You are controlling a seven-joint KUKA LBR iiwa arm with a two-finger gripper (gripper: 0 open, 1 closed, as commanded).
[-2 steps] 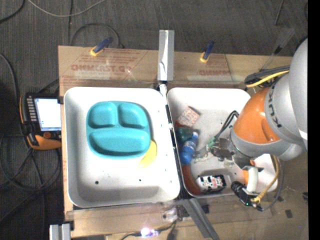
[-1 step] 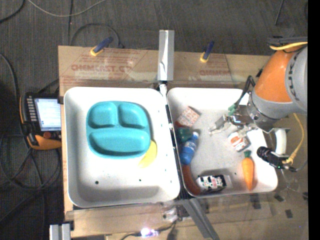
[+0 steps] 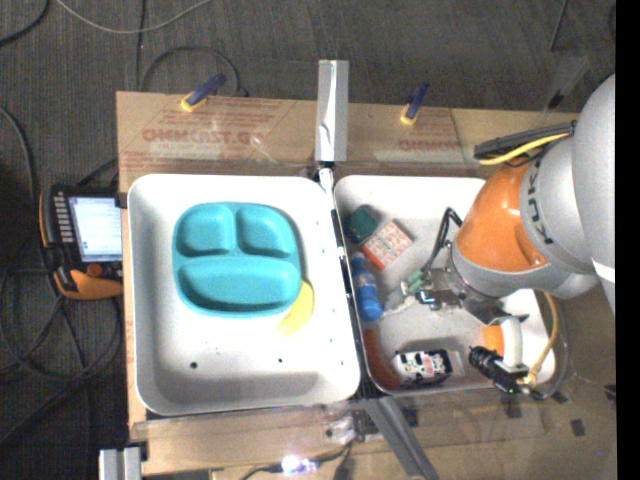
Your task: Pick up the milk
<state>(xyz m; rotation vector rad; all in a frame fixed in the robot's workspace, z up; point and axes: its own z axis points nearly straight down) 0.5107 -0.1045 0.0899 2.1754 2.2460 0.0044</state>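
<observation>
In the right bin (image 3: pixel 345 230) lies a small black-and-white milk (image 3: pixel 422 365); fingers' state unclear.

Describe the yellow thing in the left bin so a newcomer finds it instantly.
Start at the left bin, which holds a big teal divided plate. At that plate's lower right corner lies a yellow banana, partly tucked under its edge. It is the bin's sole yellow item.

The right bin (image 3: pixel 345 230) is pretty crowded: its left wall is lined by small items, a dark carton (image 3: pixel 422 365) is parked at the front, and the arm (image 3: pixel 520 230) covers the right half. A small gap, seemingly bare, is left mid-bin.
</observation>
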